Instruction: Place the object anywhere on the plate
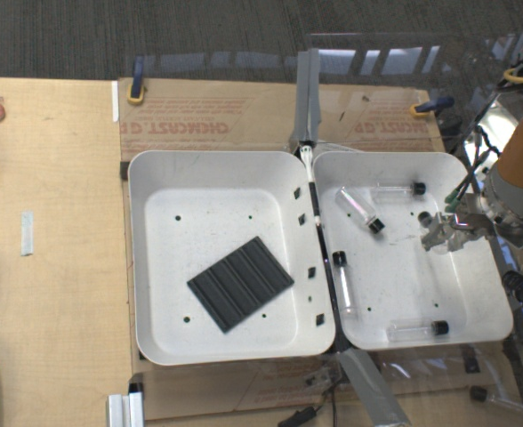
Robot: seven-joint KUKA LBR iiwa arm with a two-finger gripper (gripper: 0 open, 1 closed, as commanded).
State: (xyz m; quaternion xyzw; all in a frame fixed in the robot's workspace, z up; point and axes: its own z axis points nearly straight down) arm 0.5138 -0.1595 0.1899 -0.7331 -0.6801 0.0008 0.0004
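Camera view: my claw hung over the right bin's right side — whether spread or pressed together, I could not tell. Four clear tubes with black caps lay there: one toward the back-left corner, one near the back edge, one along the left wall, one near the front edge. I judged them light, stiff, slippery, prone to roll — grip mid-barrel. One dark ribbed plate sat in the left bin.

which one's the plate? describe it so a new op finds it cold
Start at the left shallow white bin of the two side by side. On its floor, toward the near right, lies the dark grey ribbed rectangular plate, turned at a slant. It is flat, opaque and dark; the clear plastic black-capped tubes all lie in the right white bin.
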